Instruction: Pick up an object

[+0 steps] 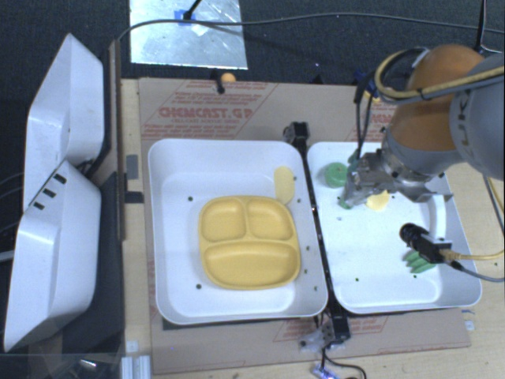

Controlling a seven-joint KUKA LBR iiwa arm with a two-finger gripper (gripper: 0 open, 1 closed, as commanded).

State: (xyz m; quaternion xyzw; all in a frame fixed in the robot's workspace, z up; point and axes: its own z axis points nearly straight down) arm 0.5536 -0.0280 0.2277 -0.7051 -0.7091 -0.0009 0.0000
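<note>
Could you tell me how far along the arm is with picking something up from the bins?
Done: the arm has reached into the right bin, its pincer low among a green round piece and a pale yellow piece. In hand: nothing visibly gripped. Left: the grasp and lift. The yellow divided plate lies in the left bin.

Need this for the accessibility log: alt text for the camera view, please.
A grey KUKA arm reaches from the right into the right white bin, its gripper low beside a green round object and a pale yellow piece. The left white bin holds a yellow divided plate and a small pale yellow object.
</note>
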